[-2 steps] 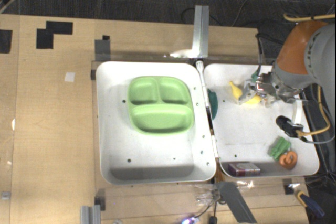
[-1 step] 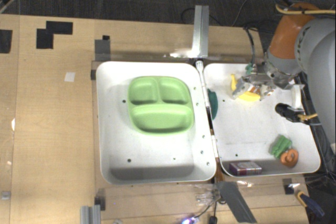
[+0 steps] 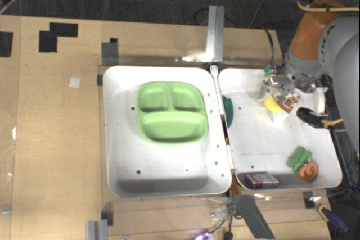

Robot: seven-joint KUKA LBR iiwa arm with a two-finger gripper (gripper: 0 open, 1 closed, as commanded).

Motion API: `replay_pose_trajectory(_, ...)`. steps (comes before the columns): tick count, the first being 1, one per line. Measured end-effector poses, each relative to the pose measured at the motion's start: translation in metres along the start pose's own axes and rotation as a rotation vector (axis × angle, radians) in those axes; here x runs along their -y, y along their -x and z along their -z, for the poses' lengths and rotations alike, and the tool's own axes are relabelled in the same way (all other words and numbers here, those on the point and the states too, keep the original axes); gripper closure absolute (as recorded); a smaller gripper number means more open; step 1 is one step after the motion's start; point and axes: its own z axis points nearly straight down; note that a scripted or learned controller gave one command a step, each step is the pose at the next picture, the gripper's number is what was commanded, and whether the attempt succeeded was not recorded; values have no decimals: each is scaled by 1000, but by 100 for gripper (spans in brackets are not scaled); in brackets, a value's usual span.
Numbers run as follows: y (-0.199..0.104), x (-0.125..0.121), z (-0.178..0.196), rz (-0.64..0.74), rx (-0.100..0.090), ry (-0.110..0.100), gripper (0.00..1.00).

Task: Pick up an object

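Observation:
My gripper [image 3: 279,91] hangs over the back right part of the right bin [image 3: 253,143], below the arm's orange band. A small yellow object [image 3: 272,104] lies directly under it, touching or nearly touching it. A small brown and white item [image 3: 290,103] sits right beside the yellow one. Whether the yellow object is held I cannot tell. At the bin's front right lies a green piece [image 3: 299,157] with an orange piece [image 3: 309,171] next to it. A small purple-grey box [image 3: 261,180] lies against the front wall. A dark teal object [image 3: 228,110] rests at the bin's left wall.
The left bin [image 3: 121,137] holds a light green divided plate [image 3: 171,111] in its middle. A black part [image 3: 310,117] sticks out near the right bin's right wall. A metal post [image 3: 216,34] stands behind the divider between the bins. Cables run behind the arm.

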Motion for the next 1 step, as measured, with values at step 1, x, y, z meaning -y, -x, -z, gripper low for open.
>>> replay_pose_trajectory(1, -73, -8, 87, 82, 8, 53, 100)
